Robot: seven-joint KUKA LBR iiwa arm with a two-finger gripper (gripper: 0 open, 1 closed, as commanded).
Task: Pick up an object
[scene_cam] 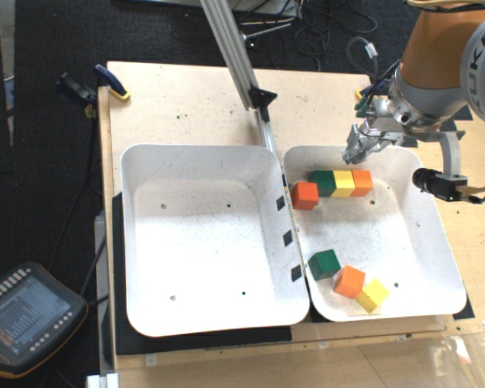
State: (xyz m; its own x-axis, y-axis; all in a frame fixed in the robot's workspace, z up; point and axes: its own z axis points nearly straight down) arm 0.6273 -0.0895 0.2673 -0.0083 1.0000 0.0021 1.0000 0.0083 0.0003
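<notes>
- The likeliest target is the row of blocks at the far end of the right bin [436, 241]: a green block [322, 182], a yellow block [343, 182] and an orange block [361, 181] side by side and touching, with a second orange block [305, 194] just off the row's left end, set slightly nearer the camera.
- The row's long axis runs left to right across the bin, roughly parallel to its far wall.
- The hand [360, 153] hangs just above and behind the right end of that row, nearest the yellow and orange blocks; they lie straight below it and a touch toward the camera.
- I cannot tell whether the hand is spread or pressed together; its tips blur into a grey cluster, and no block sits between them.
- Judged from this, the next move is a short descent, and since the blocks touch, closing along the row would be crowded; a grip across the row looks more workable.
- A second cluster lies well apart at the near end of the same bin: a dark green block [324, 263], an orange block [349, 281] and a yellow block [372, 295].
- The left bin [145, 168] sits beside it on the tabletop [186, 95].
</notes>
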